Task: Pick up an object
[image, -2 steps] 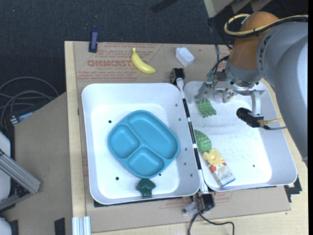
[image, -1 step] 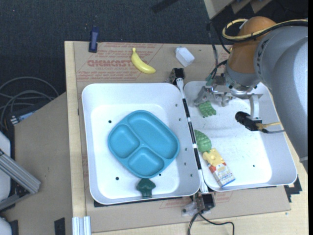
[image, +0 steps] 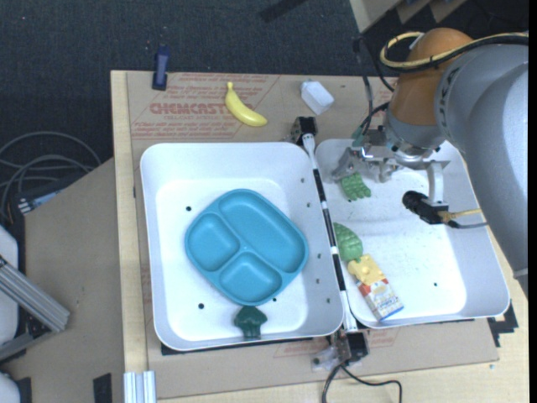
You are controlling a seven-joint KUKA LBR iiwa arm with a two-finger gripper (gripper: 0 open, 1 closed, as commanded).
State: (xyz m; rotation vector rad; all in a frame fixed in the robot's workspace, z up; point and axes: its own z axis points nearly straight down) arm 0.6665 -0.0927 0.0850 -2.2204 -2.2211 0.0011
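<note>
Sitting just below jaws (image: 362, 163): grn toy (image: 357, 185)

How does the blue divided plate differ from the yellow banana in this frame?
The blue divided plate lies inside the left bin; the yellow banana lies outside both bins, on the cardboard-covered bench behind it. The plate is far larger, taking up much of its bin's floor, while the banana is small. The plate is broad with three compartments; the banana is a slim curve. Both lie apart from the claw.

robotics lab | 2 white bins (image: 159, 225) on bench | grey arm (image: 487, 99) | loose cables (image: 33, 175)
</note>
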